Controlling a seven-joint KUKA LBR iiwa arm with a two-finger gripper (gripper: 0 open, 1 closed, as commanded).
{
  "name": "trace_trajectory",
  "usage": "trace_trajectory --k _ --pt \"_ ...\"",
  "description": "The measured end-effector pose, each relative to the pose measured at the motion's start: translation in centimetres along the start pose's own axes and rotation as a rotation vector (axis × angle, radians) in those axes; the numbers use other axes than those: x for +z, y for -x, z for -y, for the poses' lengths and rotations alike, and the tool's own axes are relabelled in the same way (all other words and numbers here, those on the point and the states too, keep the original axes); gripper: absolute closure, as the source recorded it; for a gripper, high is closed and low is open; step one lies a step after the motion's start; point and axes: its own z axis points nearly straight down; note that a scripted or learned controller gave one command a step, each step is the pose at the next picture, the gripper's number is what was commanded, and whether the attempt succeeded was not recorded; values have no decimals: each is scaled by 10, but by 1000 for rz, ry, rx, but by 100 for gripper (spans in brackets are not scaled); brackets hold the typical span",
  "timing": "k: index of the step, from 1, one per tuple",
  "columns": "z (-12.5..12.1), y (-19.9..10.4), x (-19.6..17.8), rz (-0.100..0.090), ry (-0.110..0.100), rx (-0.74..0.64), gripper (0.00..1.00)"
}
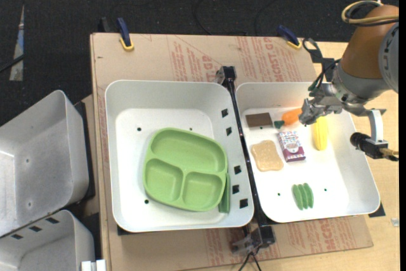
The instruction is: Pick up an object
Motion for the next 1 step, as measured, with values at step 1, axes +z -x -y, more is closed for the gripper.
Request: trace_trajectory --k 1 --pt "-4 10 -53 1 2 1 100"
